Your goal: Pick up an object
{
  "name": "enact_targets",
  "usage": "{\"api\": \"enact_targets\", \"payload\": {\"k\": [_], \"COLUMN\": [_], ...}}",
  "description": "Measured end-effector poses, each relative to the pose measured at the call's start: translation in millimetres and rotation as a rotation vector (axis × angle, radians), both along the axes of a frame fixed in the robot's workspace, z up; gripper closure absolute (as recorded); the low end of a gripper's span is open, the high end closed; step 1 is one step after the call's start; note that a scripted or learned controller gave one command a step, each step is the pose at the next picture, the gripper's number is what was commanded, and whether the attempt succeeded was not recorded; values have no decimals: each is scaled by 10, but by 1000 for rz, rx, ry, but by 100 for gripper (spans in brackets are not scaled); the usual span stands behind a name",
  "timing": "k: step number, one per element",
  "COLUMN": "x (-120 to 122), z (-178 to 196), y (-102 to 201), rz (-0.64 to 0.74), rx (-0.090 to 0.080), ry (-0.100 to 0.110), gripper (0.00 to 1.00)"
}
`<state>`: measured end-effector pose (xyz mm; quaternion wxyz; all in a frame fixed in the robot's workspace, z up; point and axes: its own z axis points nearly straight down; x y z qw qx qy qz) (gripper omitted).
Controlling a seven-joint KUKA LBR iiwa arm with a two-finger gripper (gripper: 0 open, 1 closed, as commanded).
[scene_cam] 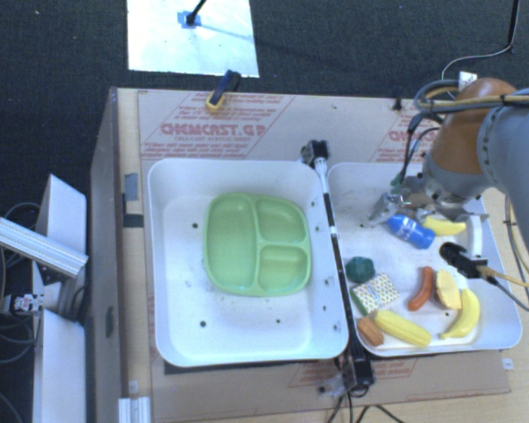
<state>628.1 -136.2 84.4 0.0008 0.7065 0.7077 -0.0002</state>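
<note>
My gripper (pixel 391 204) hangs low over the far part of the right bin (pixel 361 183), under the grey arm with its orange band. Just to its right and nearer lies a blue bottle (pixel 410 230), close to the gripper; whether they touch is unclear. A small yellow piece (pixel 444 226) lies beside the bottle. Toward the bin's near side sit a green broccoli (pixel 361 269), a patterned block (pixel 376 292), an orange carrot (pixel 369 330), a yellow corn cob (pixel 403 327), a red sausage (pixel 420 289), a pale slice (pixel 447 290) and a banana (pixel 463 316).
The left bin (pixel 172 236) holds a green divided plate (pixel 257 243). A black rail (pixel 330 227) runs along the wall between the two bins. The right bin's far left corner shows bare white floor.
</note>
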Motion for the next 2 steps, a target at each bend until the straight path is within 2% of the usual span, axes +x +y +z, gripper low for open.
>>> {"api": "enact_targets", "payload": {"k": [1,2], "x": [14,322], "z": [113,1952], "y": [7,686], "rz": [2,3], "rx": [1,1], "ry": [-4,-6], "gripper": [100,100]}}
